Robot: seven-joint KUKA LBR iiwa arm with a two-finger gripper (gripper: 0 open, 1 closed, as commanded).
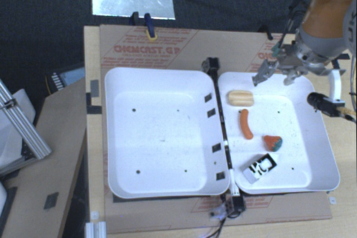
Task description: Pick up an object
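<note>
— Four things in the right shallow white plastic bin (321, 136): pale tan bun-shaped block (240, 98), orange sausage-shaped toy (246, 124), small orange-and-teal wedge (273, 142), black-and-white boxy piece (260, 166).

— And the grey two-finger gripper (275, 74)?

— Above the bin's far edge, fingers spread apart, nothing between them. Bun block just below and toward the divider side, near but not touching.

— Long axes?

— Bun block lying parallel to the far edge. Sausage toy lengthwise from far edge toward near edge, slightly slanted. Boxy piece tilted, near the bin's near corner by the divider.
</note>
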